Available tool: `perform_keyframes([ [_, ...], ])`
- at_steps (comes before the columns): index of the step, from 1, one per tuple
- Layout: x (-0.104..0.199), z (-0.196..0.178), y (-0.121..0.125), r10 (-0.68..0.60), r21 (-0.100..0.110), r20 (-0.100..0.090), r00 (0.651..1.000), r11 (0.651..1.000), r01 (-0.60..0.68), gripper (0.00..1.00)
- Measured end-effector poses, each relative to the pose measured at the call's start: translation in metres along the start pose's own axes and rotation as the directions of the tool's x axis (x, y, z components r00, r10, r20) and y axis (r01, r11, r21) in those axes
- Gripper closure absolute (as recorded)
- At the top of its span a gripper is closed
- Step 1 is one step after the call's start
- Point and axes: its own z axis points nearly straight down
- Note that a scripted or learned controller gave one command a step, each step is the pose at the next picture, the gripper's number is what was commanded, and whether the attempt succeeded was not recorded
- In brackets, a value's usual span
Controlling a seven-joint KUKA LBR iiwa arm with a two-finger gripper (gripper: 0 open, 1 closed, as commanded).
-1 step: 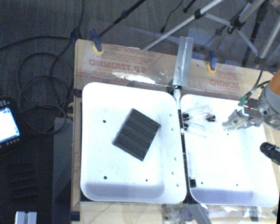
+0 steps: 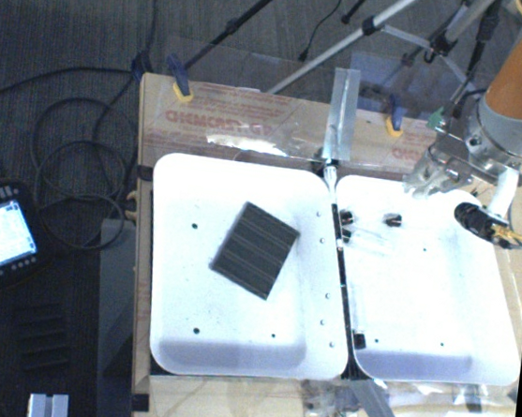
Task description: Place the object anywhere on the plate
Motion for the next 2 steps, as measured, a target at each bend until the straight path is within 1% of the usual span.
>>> perform_keyframes([
  [1,0.0616,-0.0740,0.0079,0.178,0.000,0.002,0.984,0.984,-0.178,1.00],
  [2,0.0616,-0.0737,0.0078,0.178,0.000,0.002,0.984,0.984,-0.178,0.00],
])
